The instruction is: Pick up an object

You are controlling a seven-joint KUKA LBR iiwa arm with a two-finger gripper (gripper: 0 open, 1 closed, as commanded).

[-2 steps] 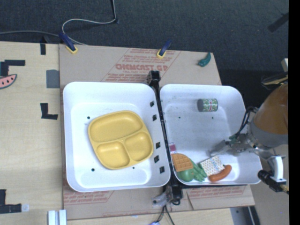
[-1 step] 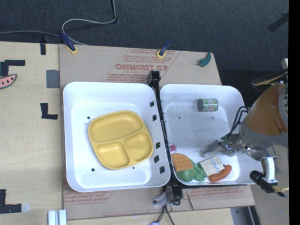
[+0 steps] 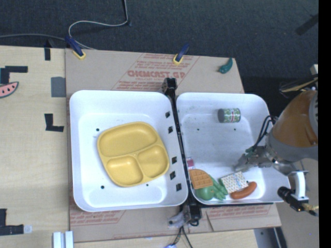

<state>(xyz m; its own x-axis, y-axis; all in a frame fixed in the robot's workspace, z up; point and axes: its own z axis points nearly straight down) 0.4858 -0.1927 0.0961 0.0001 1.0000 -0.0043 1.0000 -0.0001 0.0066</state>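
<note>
My arm (image 3: 295,138): rounded grey metal body, broad orange band (image 3: 292,123) above wrist, glossy curved surface. Thin black cable (image 3: 264,128) looping along my left flank near wrist. My gripper (image 3: 247,159): small, dull grey metal, angular, slim fingers; detail too small to make out. Below wrist, white bracket-like piece (image 3: 299,182) and black fitting (image 3: 289,196) with tiny orange-red spot. No markings legible on me.

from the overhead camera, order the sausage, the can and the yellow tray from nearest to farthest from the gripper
Measured from the gripper in the right bin:
1. Sausage, just below it at the bin's near edge.
2. Can, lying toward the bin's far side.
3. Yellow tray, across the divider in the left bin.
</note>
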